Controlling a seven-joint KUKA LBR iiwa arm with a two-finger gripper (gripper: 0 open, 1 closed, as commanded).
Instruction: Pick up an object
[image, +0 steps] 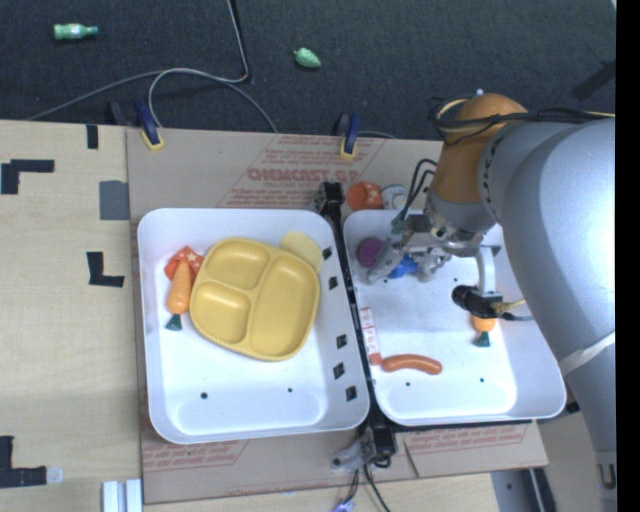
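Overhead, grey arm (560, 220) reaching in, tool (400, 255) low in right bin (440, 400), beside purple object (371, 249), finger state unclear.

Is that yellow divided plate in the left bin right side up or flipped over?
Right side up. The yellow plate lies in the left bin with its three hollow compartments facing the camera, and nothing is in them.
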